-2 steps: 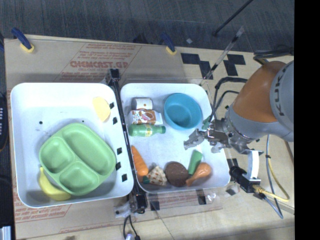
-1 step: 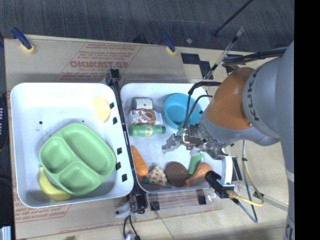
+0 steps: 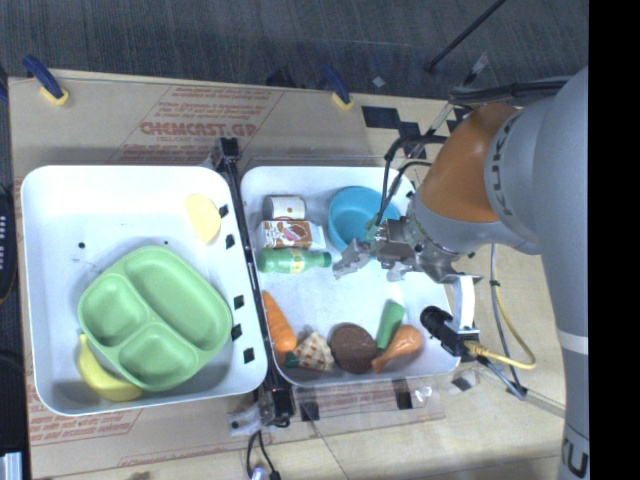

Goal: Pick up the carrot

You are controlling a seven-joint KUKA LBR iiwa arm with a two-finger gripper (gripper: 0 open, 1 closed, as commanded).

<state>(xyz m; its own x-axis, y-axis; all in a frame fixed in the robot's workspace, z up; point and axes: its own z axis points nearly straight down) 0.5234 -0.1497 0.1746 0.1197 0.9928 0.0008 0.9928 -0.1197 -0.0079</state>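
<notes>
The carrot (image 3: 278, 326) is orange and lies lengthwise against the left wall of the right bin (image 3: 330, 298), near the front. My gripper (image 3: 373, 263) hangs over the middle of that bin, just below a blue bowl (image 3: 352, 214) and well to the right of the carrot. Its fingers (image 3: 350, 260) stand apart, open, with nothing between them. The grey arm with its orange band (image 3: 462, 180) covers the bin's right side.
In the right bin lie a green bottle (image 3: 293, 261), a small can (image 3: 285, 208), a red-and-white packet (image 3: 290, 234), a pizza slice (image 3: 312, 352), a brown round item (image 3: 352, 345), a green vegetable (image 3: 390, 323) and a drumstick (image 3: 401, 346). The left bin holds a green divided plate (image 3: 155, 313) and yellow pieces (image 3: 203, 216).
</notes>
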